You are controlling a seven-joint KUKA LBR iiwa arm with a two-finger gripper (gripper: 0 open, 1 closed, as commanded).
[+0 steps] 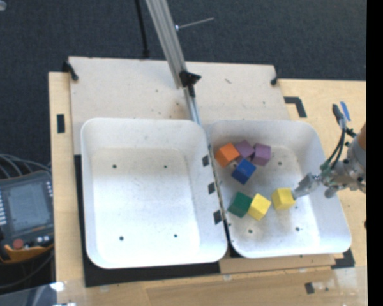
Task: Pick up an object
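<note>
Two fingers of the gripper [304, 187] reached in from the right over the right bin [319, 231], and whether they stood apart or together could not be told at this size. Their tip lay touching or just beside the right-hand yellow cube [283, 198], which sat on the bin floor, not between the fingers. No writing or label could be read on the arm or the cubes. Just left of that cube lay a second yellow cube [259, 206], touching a green cube [240, 204]. Farther up the bin sat a blue cube [244, 170], with an orange cube [228, 153] and two purple cubes [244, 148] [262, 153] close around it. The left bin [89, 171] lay alongside. A grey pendant [19, 209] rested off the bench's left edge, its screen unreadable.
</note>
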